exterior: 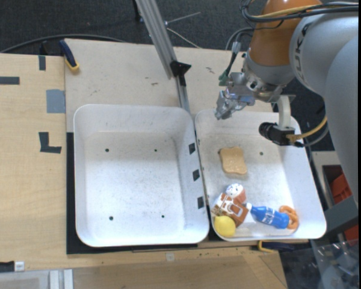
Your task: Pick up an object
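The right bin (301, 179) holds a tan slice (233, 161) mid-floor and toys (253, 211) along its near edge — well apart from the gripper (224, 109) at its far-left corner, grasp state untellable.

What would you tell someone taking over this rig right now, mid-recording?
Tool: hanging over the far rim of the right bin, nothing seen between its fingers; whether it is open or shut is unclear.
Objects, all in the right bin: tan bread-like piece mid-bin; orange-and-white toy, yellow ball and blue-and-orange toy clustered at the near edge.
Left bin sits alongside.
Done: nothing picked up yet.
Left: descend, grasp one object, lift; the bread-like piece lies nearest the tool.
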